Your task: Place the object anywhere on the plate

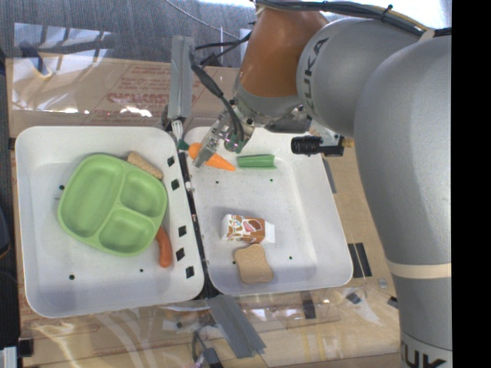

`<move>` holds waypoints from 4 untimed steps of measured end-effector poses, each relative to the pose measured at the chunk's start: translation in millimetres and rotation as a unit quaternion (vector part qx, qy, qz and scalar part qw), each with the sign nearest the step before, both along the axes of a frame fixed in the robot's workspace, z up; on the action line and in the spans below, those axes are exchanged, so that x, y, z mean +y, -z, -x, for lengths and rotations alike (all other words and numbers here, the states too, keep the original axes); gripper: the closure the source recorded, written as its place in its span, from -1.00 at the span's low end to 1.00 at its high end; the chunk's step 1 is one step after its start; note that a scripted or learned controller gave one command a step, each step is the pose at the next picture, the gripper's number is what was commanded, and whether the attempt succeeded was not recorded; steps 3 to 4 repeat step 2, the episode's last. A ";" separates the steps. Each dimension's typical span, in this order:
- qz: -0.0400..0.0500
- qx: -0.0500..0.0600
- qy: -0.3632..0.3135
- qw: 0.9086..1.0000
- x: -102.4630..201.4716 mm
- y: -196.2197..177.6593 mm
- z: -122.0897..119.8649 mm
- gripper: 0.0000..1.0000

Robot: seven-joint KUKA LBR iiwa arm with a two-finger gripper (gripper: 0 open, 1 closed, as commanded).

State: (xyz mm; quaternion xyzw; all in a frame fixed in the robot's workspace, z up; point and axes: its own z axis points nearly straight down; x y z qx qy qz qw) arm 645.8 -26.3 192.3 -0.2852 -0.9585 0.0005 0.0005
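A green three-compartment plate (113, 202) lies in the left bin (46, 282). My gripper (220, 142) hangs over the back of the right bin (314, 228), directly above an orange carrot (212, 159) that lies near the divider. The carrot's near end shows just below the fingers. A green pod (255, 160) lies just right of the carrot. Further forward in the right bin sit a brown-and-white packet (245, 228) and a slice of bread (253, 264).
A tan bread-like piece (144, 164) rests at the plate's back edge and an orange sausage (164, 248) lies by its front right rim. The big grey arm (383, 129) covers the right side of the view.
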 end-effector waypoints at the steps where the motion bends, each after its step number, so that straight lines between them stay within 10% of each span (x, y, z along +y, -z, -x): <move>1: -0.001 0.000 -0.030 1.000 64.3 0.1 63.6 1.00; 2: 0.000 0.000 -0.028 1.000 61.5 0.4 63.4 -1.00; 4: 0.000 0.000 -0.028 1.000 61.5 0.4 63.4 -1.00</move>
